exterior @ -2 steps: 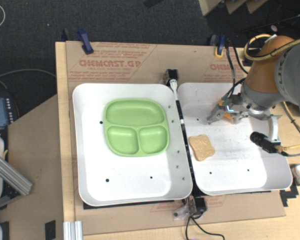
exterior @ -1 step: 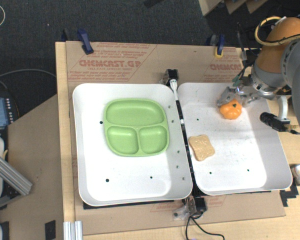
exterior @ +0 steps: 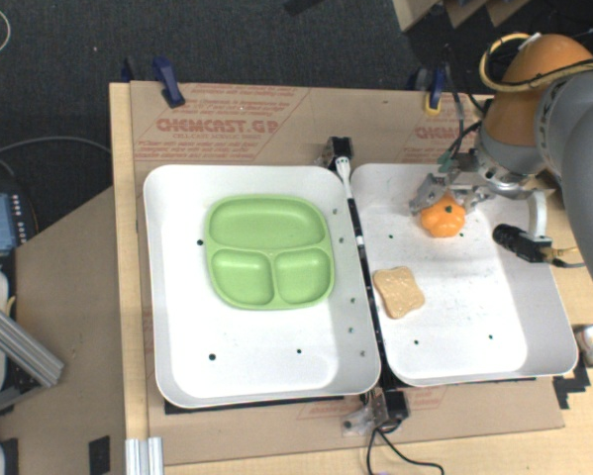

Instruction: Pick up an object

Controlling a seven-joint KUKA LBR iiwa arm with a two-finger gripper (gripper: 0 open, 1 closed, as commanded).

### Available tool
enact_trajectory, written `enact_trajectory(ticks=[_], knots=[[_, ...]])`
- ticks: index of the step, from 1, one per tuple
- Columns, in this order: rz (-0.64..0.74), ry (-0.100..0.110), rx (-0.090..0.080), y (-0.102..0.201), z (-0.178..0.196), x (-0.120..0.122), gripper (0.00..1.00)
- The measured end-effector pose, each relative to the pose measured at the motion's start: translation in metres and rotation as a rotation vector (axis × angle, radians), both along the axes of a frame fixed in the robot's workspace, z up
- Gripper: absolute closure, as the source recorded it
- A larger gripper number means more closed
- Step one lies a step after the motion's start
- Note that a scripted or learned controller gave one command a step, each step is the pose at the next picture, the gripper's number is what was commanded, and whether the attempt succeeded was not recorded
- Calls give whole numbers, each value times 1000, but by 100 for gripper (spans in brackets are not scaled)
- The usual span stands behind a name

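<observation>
- On a brown bench (exterior: 266,117): left bin (exterior: 172,295) and right bin (exterior: 494,354), white, shallow, side by side.
- Nearest, at 8 o'clock in the right bin: tan slice of bread (exterior: 399,292), lying flat, near the inner wall.
- Farther, from centre toward 12 o'clock in the left bin: green divided plate (exterior: 269,250), one wide compartment on the far side, two smaller on the near side.
- Farther still, at 11 o'clock in the right bin: orange fruit (exterior: 443,222), well apart from the slice of bread.
- Close over the top of the orange fruit: gripper (exterior: 444,204); open or closed state not discernible.
- Farthest, at 2 o'clock beyond the right bin: grey arm (exterior: 578,137) with orange band (exterior: 534,67).
</observation>
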State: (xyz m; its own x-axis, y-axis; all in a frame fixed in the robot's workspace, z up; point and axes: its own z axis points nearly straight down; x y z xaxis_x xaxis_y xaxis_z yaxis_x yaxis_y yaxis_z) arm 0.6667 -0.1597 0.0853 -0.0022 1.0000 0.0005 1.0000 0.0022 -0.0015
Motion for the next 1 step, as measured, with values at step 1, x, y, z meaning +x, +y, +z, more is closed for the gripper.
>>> enact_trajectory(ticks=[1], knots=[[3, 1, 2, 58, 0, 0, 0]])
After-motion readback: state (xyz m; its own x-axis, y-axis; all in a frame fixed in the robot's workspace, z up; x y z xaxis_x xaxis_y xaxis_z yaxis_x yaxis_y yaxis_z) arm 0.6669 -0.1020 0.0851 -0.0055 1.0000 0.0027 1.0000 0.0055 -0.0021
